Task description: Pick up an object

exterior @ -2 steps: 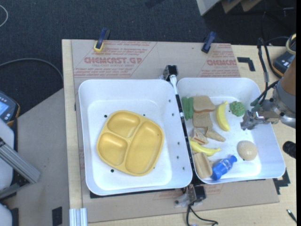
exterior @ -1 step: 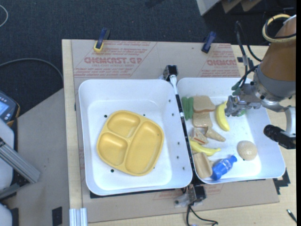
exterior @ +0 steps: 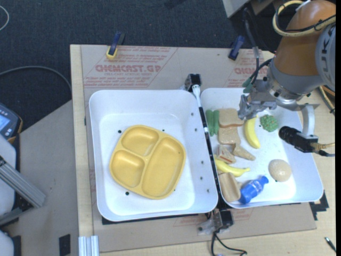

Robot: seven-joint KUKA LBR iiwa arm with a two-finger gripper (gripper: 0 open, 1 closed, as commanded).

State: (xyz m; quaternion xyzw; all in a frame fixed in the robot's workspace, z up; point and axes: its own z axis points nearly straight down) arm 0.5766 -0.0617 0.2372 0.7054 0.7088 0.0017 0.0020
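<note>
Approach step: two-finger metal gripper (exterior: 249, 110), closure impossible to tell, poised over curved yellow plastic banana (exterior: 252, 133); next, descend and clamp.

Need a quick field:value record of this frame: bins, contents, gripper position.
left bin: yellow divided plate
right bin: two bananas, broccoli, blue bottle, beige round item, green item, bread-like pieces
gripper: over the right bin's far end, near the upper banana and bread-like pieces
grasp: nothing seen between its fingers
</note>
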